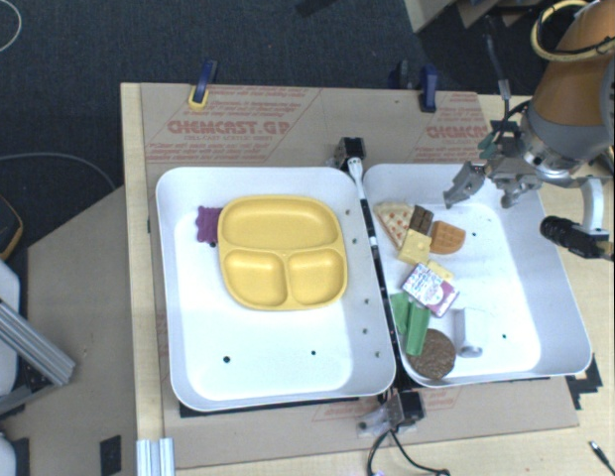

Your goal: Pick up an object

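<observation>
Yellow tray (283, 251), white bins (258, 365)

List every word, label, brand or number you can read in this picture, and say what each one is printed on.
"CHEMCAST G P": red print on the brown board under the bins, behind the left bin.
The same red print repeats behind the right bin, cut off by the bin and too partial to read in full.
The small packet in the right bin bears print, too small and blurred to read.
</observation>
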`<state>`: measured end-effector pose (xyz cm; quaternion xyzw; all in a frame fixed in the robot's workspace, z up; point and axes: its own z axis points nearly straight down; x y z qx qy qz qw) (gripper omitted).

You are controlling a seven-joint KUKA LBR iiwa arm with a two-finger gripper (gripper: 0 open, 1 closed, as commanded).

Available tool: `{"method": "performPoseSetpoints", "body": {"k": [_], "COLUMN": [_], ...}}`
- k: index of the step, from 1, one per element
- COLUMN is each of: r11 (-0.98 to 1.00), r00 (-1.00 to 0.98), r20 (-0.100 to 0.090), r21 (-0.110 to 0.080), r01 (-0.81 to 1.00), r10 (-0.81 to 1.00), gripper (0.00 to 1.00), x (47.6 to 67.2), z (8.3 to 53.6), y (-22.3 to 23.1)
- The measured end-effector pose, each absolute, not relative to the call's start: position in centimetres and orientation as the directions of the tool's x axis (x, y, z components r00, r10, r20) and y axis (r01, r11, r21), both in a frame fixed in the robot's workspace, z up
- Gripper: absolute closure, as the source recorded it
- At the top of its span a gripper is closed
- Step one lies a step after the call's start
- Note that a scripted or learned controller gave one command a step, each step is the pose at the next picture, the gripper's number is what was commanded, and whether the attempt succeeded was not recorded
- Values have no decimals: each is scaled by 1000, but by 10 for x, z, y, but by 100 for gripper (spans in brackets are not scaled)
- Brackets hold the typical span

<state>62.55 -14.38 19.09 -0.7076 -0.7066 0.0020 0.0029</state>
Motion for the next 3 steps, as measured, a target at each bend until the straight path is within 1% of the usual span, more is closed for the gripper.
{"method": "performPoseSetpoints", "body": {"k": [1,2,3], "r11": [-1,0,-1], "r00": [1,0,1], "r20": [2,1,0], "r21": [-8,-7,2], "r01": [1000,1000,1000], "r10": [1000,1000,1000], "gripper": [0,0,100], "x": [616,614,617], "z": [142,89,104], "y": [-146,-145,-145]}}
